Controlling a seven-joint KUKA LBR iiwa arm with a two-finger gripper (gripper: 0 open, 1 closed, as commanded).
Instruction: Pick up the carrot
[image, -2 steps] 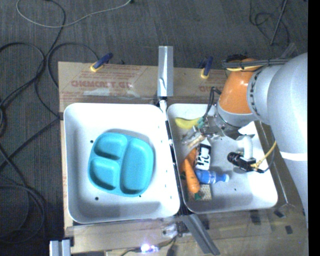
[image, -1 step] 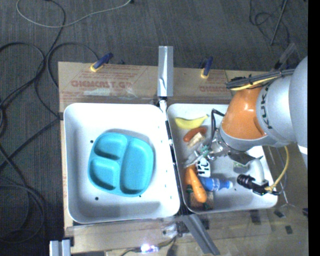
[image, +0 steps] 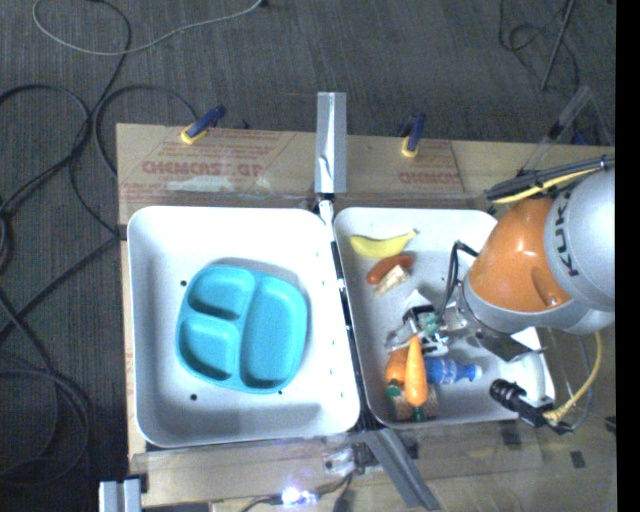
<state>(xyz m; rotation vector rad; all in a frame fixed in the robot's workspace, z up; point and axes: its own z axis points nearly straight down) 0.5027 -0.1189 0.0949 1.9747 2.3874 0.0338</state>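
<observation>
Orange carrot (image: 414, 370) lies in the right bin (image: 455, 240), gripper (image: 428, 328) just above its tip; whether the gripper is spread cannot be told; descend centred, straddling the carrot's width, avoiding the blue bottle (image: 450, 373).

bins (image: 150, 300): white
tray (image: 243, 327): light blue, plain
carrot (image: 414, 371): orange
banana (image: 381, 242): yellow
bottle (image: 449, 374): blue with a white cap
sausage (image: 389, 270): reddish brown
arm (image: 545, 262): grey with an orange band and dark lettering
surface (image: 250, 170): brown cardboard with faded red print
clamps (image: 202, 124): blue and yellow
floor (image: 150, 60): dark grey carpet with black cables
</observation>
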